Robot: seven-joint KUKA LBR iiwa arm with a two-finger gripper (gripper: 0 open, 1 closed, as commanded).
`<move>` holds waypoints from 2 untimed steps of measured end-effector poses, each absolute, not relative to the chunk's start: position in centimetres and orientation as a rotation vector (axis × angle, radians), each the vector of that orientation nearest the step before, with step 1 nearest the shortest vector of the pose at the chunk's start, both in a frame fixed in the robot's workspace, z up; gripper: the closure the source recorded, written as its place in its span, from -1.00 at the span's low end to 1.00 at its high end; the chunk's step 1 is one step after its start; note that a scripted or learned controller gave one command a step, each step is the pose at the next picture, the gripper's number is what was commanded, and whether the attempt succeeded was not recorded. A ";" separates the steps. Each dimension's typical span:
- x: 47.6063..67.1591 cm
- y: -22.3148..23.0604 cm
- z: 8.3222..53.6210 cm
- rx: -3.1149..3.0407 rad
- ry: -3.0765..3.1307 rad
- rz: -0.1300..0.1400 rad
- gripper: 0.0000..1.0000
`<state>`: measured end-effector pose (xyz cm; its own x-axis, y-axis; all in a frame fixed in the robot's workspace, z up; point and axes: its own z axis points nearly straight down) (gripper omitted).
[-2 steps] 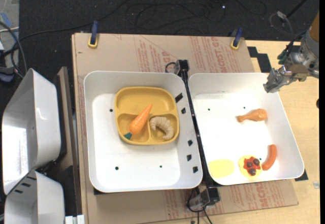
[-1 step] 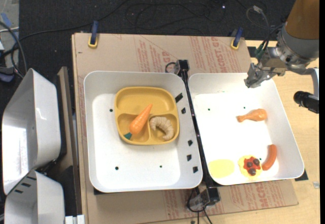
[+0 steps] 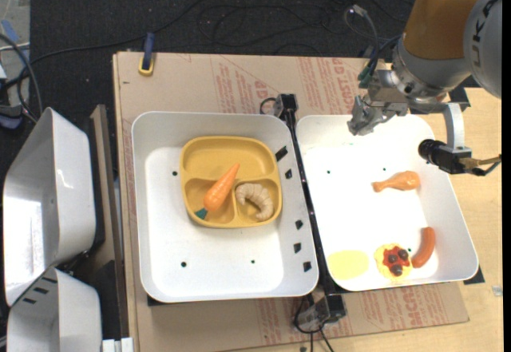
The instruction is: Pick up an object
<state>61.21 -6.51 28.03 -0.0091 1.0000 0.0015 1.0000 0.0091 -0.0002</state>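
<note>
My gripper (image 3: 362,124) hangs over the far edge of the right bin (image 3: 351,183), well apart from every object there. In that bin lie a toy chicken drumstick (image 3: 398,181) at mid right, a red-orange sausage (image 3: 423,247) near the front right corner, a small pizza slice with red toppings (image 3: 393,259) beside it, and a flat yellow disc (image 3: 348,264) at the front. The left bin (image 3: 160,263) holds a yellow divided plate (image 3: 200,159) bearing a carrot (image 3: 221,187) and a pale shrimp (image 3: 257,199).
A black clamp and cable (image 3: 285,106) sit at the far end of the divider between the bins. A black camera mount (image 3: 441,153) juts in at the right bin's far right edge. White containers (image 3: 44,207) stand to the left of the bench.
</note>
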 end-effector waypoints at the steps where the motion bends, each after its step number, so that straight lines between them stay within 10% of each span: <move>1: 61.9 -1.2 28.0 -2.212 -2.231 -0.003 1.00; 2: 62.7 4.5 25.5 -2.210 -2.229 0.001 1.00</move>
